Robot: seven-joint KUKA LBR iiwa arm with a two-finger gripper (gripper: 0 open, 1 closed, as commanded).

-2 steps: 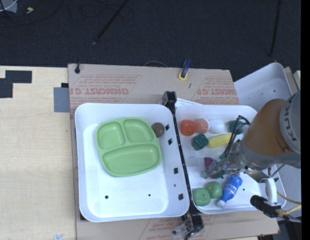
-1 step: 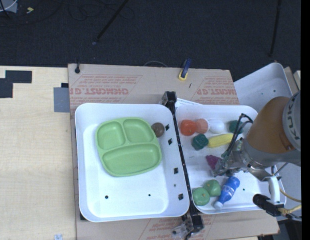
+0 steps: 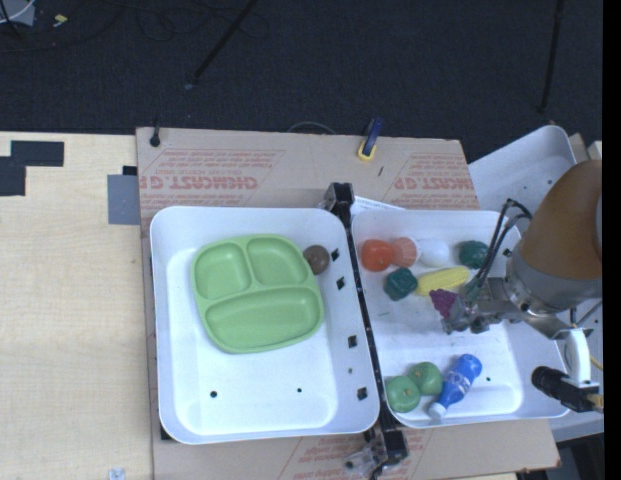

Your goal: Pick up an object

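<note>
The likeliest thing for the pick is the small purple object [image 3: 443,300] in the right bin [image 3: 490,393], lying just below the yellow banana-shaped toy [image 3: 442,280] and touching or nearly touching it. The gripper [image 3: 460,318] is low over the bin floor right beside the purple piece, on its lower right side; whether the tool is apart, together or clamped on anything cannot be told from this slanted view, as dark hardware and cables blur into the object there. Nothing is plainly lifted clear of the floor. To do this step well, the tool should be centred over the purple piece rather than off to its edge, go down squarely, and close across its narrow width so the banana toy is not pinched along with it; then rise straight up, slowly, before moving sideways. A grip taken on the edge would probably slip. Near these lie a dark teal toy [image 3: 400,284], an orange ball [image 3: 377,255] with a paler peach-coloured one [image 3: 403,251] beside it, and another green-teal piece [image 3: 473,253] towards the arm. At the near rim sit a blue-and-white bottle [image 3: 456,381] and two green round toys [image 3: 415,385], well apart from the tool. The left bin [image 3: 250,398] bears a green divided plate [image 3: 257,291] and a small brown ball [image 3: 316,259].
</note>
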